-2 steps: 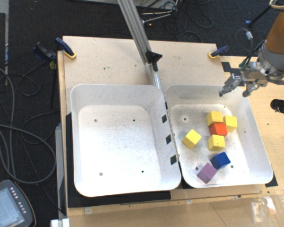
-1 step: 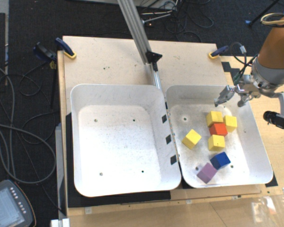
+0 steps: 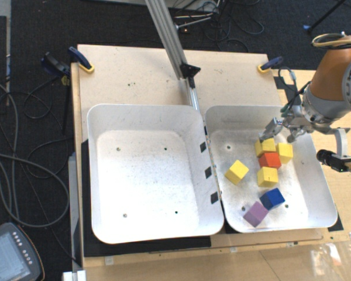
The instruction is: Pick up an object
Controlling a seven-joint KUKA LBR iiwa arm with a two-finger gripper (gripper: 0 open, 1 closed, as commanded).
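A tight knot of small foam cubes, a yellow cube point(image 3: 268, 146) at the back, a red cube point(image 3: 271, 160) in front of it and a second yellow cube point(image 3: 285, 152) at its right, sits in the upper middle of the right-hand shallow white plastic bin point(image 3: 316, 209), directly beneath the metal two-finger claw point(image 3: 281, 130) of the grey arm with the orange band point(image 3: 333, 78), which reaches in over the bin's far right rim. How wide the claw stands cannot be told, and nothing is seen gripped in it. Packed face to face, these cubes likely leave little room for a clean pinch. Looser pickings lie nearer the front: a third yellow cube point(image 3: 268, 176), a lone yellow cube point(image 3: 237, 171) toward the bins' shared edge, a blue cube point(image 3: 272, 198) touching a purple cube point(image 3: 256, 213). The left-hand white bin point(image 3: 99, 157) sits alongside on the pale wooden desk point(image 3: 134, 75).
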